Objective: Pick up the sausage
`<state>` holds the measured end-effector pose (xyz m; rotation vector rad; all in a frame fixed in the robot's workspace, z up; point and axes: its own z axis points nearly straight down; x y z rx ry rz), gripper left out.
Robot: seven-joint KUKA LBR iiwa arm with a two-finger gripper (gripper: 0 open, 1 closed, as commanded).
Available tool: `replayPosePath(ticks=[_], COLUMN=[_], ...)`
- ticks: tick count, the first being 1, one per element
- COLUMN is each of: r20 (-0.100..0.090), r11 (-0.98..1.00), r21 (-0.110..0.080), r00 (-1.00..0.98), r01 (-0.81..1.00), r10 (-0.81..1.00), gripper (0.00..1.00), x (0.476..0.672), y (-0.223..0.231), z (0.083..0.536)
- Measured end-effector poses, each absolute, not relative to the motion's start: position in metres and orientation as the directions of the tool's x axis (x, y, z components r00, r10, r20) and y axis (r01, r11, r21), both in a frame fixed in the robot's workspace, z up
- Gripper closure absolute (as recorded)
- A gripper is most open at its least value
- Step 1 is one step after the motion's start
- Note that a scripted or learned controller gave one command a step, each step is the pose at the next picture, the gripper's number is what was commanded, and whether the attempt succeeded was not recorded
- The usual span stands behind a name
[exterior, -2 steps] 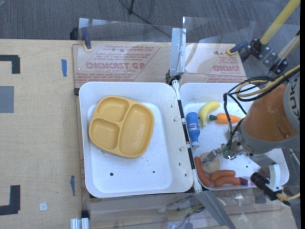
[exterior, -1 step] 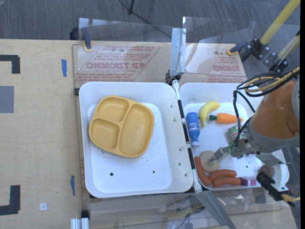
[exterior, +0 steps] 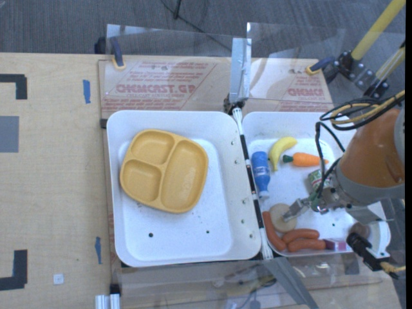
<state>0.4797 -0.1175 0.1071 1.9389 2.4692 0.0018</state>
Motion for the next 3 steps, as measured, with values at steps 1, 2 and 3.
replayPosePath(ticks=[1,2,3], r20=[-0.001,-0.001,-0.005], r11=[0.237,0.237,0.254], r21=[0.002,0.002,0.01], r00=[-0.237,-0.237,-0.254], r01=[0.971,0.971,0.967], r10=[0.971,0.971,0.967], gripper=[0.0,0.0,0.0], x=[0.48,0.48,0.482], y=[-0.117,-0.117,-0.103], z=[0.107,0.107,0.091])
